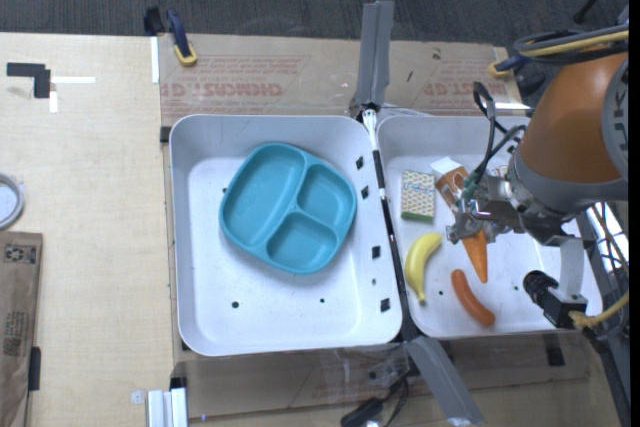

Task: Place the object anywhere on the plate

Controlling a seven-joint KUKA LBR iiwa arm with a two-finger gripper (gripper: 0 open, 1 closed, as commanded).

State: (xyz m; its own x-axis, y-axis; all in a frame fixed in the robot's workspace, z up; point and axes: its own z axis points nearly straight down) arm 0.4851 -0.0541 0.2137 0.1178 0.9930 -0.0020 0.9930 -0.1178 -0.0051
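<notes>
A blue three-compartment plate lies in the left white bin, with nothing on it. My gripper hangs low over the right white bin, right at the thick upper end of an orange carrot. Whether it touches the carrot cannot be made out. A yellow banana lies just left of the carrot. An orange-red sausage lies below it. A green-and-tan sponge sits up and to the left. A small white-and-orange packet is partly hidden by the wrist.
A grey divider and the two bins' touching rims separate the bins. The arm's orange band and cables fill the right bin's far right side. A blue-and-yellow clamp sits on the bench behind the left bin.
</notes>
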